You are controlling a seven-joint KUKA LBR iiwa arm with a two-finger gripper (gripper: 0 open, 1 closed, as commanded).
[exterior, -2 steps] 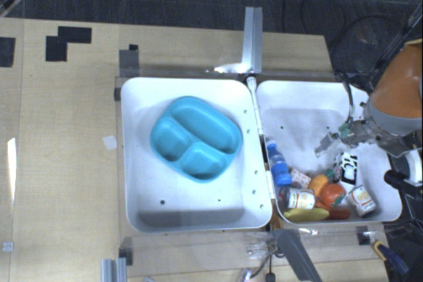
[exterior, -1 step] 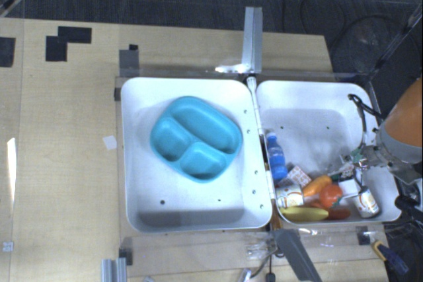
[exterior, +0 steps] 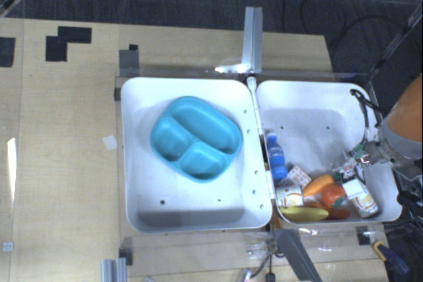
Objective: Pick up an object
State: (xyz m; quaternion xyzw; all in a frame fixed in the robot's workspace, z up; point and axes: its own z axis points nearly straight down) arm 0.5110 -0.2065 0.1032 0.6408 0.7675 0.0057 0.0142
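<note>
Several small objects are heaped in the front of the right bin (exterior: 310, 102). Among them are a blue bottle (exterior: 275, 159), an orange carrot-like piece (exterior: 318, 183), a red round piece (exterior: 332, 196), a yellow banana (exterior: 305, 213) and a white jar (exterior: 362, 200). The arm's orange band (exterior: 404, 117) enters at the right edge. My gripper (exterior: 360, 156) hangs low over the right side of that bin, just above and right of the heap, near the white jar.
The left bin (exterior: 142, 201) holds a blue divided plate (exterior: 195, 137). A metal post (exterior: 253, 36) stands behind the seam between the bins. Black cables (exterior: 362, 105) run along the right bin's far right corner.
</note>
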